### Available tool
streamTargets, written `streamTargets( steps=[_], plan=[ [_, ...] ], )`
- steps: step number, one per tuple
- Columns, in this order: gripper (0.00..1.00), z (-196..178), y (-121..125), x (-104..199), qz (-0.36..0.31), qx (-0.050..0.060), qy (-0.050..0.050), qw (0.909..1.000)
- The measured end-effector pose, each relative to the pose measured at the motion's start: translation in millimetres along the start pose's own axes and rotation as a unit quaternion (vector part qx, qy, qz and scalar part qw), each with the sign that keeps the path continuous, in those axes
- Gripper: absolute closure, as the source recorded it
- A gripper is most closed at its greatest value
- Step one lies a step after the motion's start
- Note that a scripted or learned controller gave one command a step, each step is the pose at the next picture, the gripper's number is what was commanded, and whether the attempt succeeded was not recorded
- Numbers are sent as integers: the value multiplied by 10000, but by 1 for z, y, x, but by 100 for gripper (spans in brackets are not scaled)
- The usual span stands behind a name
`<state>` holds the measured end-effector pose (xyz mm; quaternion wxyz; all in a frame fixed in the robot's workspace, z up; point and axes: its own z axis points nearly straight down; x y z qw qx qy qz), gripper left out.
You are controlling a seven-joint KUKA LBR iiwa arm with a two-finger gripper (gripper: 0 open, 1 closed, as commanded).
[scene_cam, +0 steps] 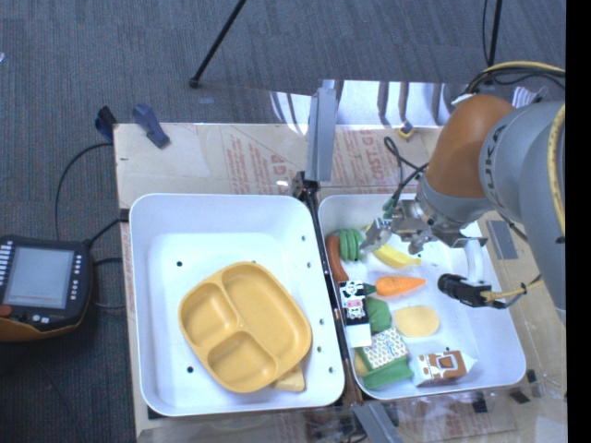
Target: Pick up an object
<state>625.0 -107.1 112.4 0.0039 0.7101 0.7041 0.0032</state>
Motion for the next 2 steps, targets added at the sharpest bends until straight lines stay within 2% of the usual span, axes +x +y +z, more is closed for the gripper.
streamTargets(
  steps=[1,2],
  plan=[
    [0,25,7,0,-219,51,3,9997],
    [100,15,7,1,-215,60,15,9997]
  ],
)
